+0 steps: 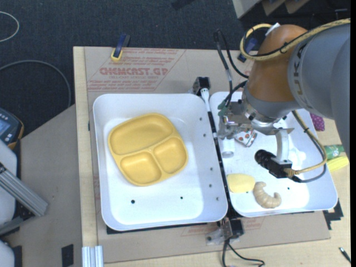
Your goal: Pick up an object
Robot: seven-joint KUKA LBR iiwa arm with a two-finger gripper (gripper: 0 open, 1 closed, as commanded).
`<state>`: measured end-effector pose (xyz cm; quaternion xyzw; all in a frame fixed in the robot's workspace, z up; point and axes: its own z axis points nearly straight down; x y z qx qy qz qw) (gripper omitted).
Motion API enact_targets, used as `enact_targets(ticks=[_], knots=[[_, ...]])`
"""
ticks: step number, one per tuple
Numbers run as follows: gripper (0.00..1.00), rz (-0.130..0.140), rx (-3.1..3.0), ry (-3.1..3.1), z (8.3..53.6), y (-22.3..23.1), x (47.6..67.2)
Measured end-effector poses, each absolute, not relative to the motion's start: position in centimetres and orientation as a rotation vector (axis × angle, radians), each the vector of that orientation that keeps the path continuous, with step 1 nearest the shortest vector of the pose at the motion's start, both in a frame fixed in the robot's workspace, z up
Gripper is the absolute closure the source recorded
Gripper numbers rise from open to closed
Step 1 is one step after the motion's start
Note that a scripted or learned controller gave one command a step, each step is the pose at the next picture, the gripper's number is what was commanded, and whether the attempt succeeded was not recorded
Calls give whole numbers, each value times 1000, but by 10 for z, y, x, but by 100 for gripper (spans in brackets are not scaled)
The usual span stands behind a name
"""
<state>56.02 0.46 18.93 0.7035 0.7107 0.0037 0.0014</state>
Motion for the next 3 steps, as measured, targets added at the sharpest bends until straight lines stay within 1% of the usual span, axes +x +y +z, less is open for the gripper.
enact_targets(ticks=[1, 2, 3], knots=[[100, 4, 2215, 2230, 245, 64, 500], [100, 16, 2210, 2228, 329, 111, 479], [100, -11, 2229, 2221, 262, 89, 478]])
